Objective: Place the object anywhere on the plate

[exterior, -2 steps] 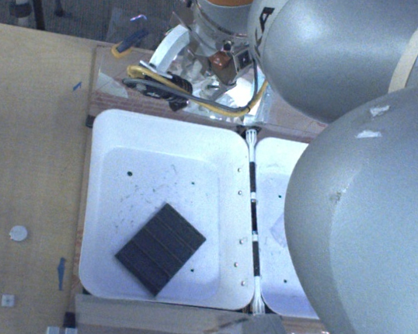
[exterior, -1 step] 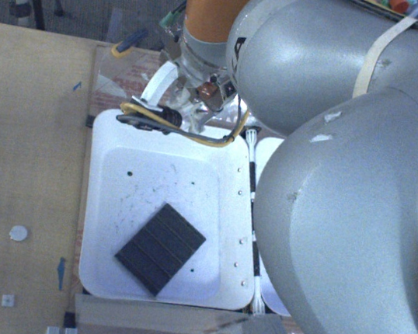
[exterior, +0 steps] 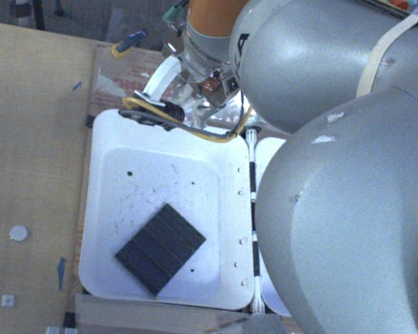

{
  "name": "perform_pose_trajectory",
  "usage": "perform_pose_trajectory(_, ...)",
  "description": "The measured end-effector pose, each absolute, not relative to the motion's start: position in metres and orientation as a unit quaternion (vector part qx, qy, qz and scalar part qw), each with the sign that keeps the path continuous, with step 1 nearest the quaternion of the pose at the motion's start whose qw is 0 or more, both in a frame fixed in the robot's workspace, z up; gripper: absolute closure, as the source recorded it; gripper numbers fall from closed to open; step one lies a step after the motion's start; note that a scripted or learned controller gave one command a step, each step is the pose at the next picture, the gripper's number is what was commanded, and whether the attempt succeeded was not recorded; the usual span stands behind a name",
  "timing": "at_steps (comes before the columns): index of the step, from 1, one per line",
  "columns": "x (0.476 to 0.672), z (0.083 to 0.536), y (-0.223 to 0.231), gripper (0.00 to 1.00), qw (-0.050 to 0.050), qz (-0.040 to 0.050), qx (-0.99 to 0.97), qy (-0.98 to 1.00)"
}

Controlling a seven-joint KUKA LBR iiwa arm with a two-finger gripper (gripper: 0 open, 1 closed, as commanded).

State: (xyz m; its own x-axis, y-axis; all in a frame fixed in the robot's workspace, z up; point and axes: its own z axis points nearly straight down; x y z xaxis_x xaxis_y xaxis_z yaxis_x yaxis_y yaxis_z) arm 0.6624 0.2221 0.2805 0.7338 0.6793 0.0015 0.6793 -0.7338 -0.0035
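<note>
Grey arm [exterior: 338, 143], pincer [exterior: 192, 97] upper middle

Two white bins [exterior: 104, 185], one dark ribbed block [exterior: 161, 247]

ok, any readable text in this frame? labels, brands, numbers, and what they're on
None that can be read.
Dark ribbed slab in the left bin: ridges, no lettering.
Arm: plain grey shell with an orange band, no markings legible.
Small round disc on the bench: too small to tell if it bears anything.
</note>
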Motion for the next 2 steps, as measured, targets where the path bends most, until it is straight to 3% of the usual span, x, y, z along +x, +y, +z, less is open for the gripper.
perform_pose_trajectory(1,0.652,0.199,0.226,1.0,0.001,0.0022,-0.898,-0.44)
perform_pose_trajectory(2,0.651,0.21,0.229,1.0,0.001,0.0022,-0.897,-0.443)
